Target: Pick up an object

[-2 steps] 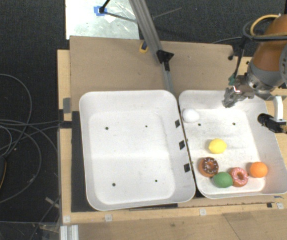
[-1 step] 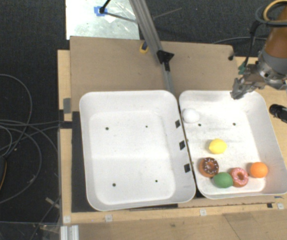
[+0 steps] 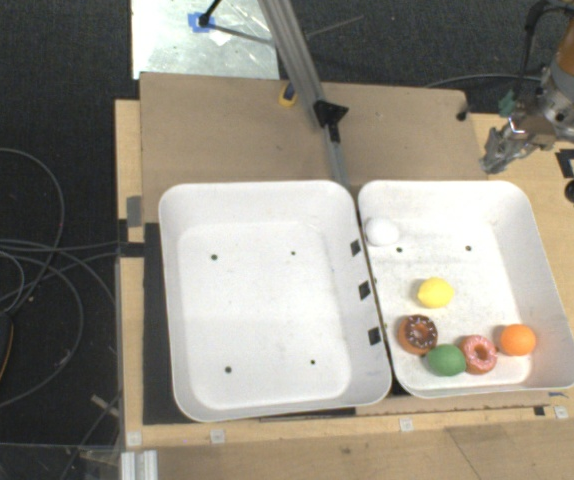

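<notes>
Objects: all lie in the right bin [image 3: 545, 268], none lifted yet. White ball [image 3: 381, 232] sits at the bin's far-left corner, well left of and below the gripper [image 3: 495, 158]. Yellow ball [image 3: 434, 292] is mid-bin, further below. Chocolate donut [image 3: 418, 334], green ball [image 3: 446, 360], pink donut [image 3: 479, 353] and orange ball [image 3: 517, 340] cluster along the near wall, farthest from the gripper. Gripper hangs over the worktop [image 3: 407, 138] just beyond the bin's far rim, w/ nothing between its fingers; how wide they're parted can't be told, too small and blurred. Left bin [image 3: 172, 298] lies well to its left. Progress: approx. zero. Still to do: choose a target, move over it, descend, close, lift.
</notes>
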Action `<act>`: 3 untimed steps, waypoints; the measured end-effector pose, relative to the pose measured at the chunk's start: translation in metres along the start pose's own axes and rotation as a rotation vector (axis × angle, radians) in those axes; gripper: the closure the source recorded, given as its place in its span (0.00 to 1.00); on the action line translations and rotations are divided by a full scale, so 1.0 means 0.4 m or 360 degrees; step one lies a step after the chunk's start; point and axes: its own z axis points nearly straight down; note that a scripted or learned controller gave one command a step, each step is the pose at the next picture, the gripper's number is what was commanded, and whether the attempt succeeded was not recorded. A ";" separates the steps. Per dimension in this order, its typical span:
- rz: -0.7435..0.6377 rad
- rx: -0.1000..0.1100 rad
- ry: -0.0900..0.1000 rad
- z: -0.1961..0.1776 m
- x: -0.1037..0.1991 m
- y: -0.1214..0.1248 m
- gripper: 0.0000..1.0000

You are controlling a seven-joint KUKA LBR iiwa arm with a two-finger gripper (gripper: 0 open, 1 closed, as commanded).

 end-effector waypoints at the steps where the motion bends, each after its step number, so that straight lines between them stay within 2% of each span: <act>1: -0.0005 0.0015 0.0006 0.040 0.121 -0.005 1.00; 2: -0.0008 0.0013 0.0007 0.029 0.257 0.001 1.00; 3: -0.0007 0.0016 0.0008 0.079 0.397 0.006 1.00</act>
